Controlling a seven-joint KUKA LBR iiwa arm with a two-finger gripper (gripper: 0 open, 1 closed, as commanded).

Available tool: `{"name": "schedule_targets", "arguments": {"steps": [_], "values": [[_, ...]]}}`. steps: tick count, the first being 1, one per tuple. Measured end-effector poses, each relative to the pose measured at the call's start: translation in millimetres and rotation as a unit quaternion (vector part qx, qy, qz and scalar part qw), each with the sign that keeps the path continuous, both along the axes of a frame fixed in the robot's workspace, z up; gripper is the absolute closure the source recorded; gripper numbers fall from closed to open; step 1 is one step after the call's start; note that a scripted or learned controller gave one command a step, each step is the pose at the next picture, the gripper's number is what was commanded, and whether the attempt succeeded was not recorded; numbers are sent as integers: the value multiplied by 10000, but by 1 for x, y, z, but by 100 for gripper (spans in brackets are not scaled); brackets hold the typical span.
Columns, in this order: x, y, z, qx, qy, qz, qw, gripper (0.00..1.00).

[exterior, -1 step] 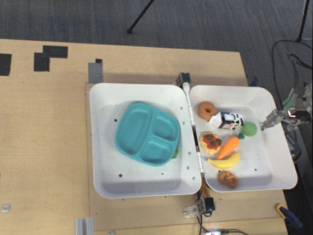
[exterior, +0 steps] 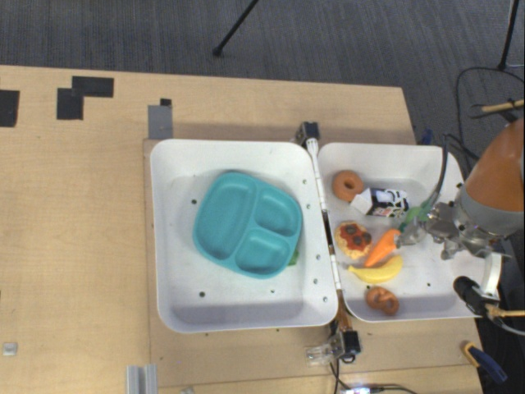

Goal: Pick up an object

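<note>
The right bin (exterior: 426, 158) holds several toy foods. A brown donut (exterior: 348, 186) lies at its far left, with a black and white toy (exterior: 385, 203) beside it. Below them a pizza slice (exterior: 353, 238), an orange carrot (exterior: 381, 249) and a yellow banana (exterior: 379, 273) lie bunched together. A brown lump (exterior: 382, 300) sits near the front wall. My gripper (exterior: 413, 225) hangs low over the bin, right at the carrot's green top end, with the grey arm and its orange band (exterior: 499, 167) behind it on the right.
The left bin (exterior: 172, 220) holds a teal divided plate (exterior: 248, 223) with a bit of green (exterior: 293, 258) peeking out under its right edge. A ridge (exterior: 321, 212) separates the two bins. Cables and clamps (exterior: 340, 347) sit at the bench front.
</note>
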State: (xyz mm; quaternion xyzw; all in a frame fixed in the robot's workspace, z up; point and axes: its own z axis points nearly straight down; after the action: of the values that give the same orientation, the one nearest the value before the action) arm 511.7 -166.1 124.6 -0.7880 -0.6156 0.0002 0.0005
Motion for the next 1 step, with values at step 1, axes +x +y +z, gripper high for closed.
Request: {"name": "schedule_targets", "arguments": {"steps": [1], "values": [[-23,77,-38,-9,-41,269,9996,0]]}}
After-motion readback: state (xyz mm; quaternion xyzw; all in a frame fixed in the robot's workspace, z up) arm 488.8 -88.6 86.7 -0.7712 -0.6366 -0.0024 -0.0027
